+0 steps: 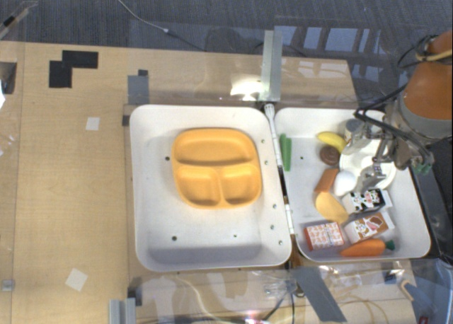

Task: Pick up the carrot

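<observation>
carrot (pixel 364 248) at right bin's (pixel 423 225) front edge | likely light, stiff, smooth (toy) | grasp mid-body across width | claw (pixel 373 172) state: cannot tell

The two white bins (pixel 152 245) looked like smooth moulded plastic with a soft sheen, brighter along their rims. The yellow divided tray (pixel 215 167) in the left one was matt plastic, barely reflecting. The counter (pixel 64 195) showed a pale wood-look surface under a clear glossy sheet that caught glare near the metal post (pixel 271 61). The carrot (pixel 362 248) had the slick, even finish of toy plastic, as did the banana (pixel 330 140) and the green stick (pixel 285 151). The small boxes (pixel 324 235) looked like printed cardboard. The arm's orange band (pixel 428 93) was smooth and faintly glossy
</observation>
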